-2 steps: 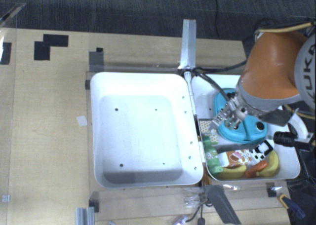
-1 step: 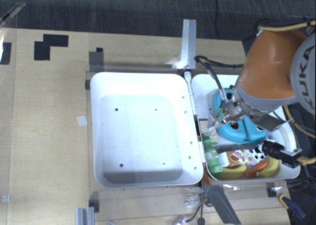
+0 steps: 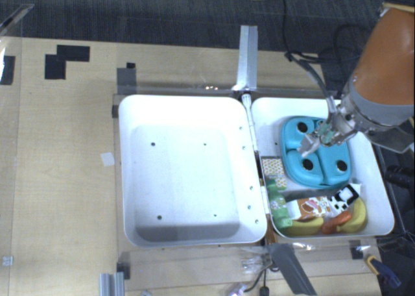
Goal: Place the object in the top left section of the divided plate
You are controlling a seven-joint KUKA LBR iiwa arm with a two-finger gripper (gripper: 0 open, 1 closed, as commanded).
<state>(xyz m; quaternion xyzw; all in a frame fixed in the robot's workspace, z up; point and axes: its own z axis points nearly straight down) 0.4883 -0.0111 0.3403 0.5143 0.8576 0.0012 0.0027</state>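
A blue divided plate (image 3: 322, 158) lies in the upper part of the right bin (image 3: 382, 178). My gripper (image 3: 322, 135) hangs over the plate's upper middle, close to its surface, reaching in from the right under the orange-banded wrist (image 3: 389, 54). A small greyish-green patch shows at the gripper's tip; I cannot make out whether it is a held object or part of the gripper. The wrist hides the plate's upper right corner.
Along the right bin's front edge lie several items: a printed pouch (image 3: 311, 208), a green packet (image 3: 277, 205), a yellow banana-like piece (image 3: 353, 218) and a black-and-white toy (image 3: 343, 196). The left bin (image 3: 185, 168) sits beside it, past a metal divider post (image 3: 247, 54).
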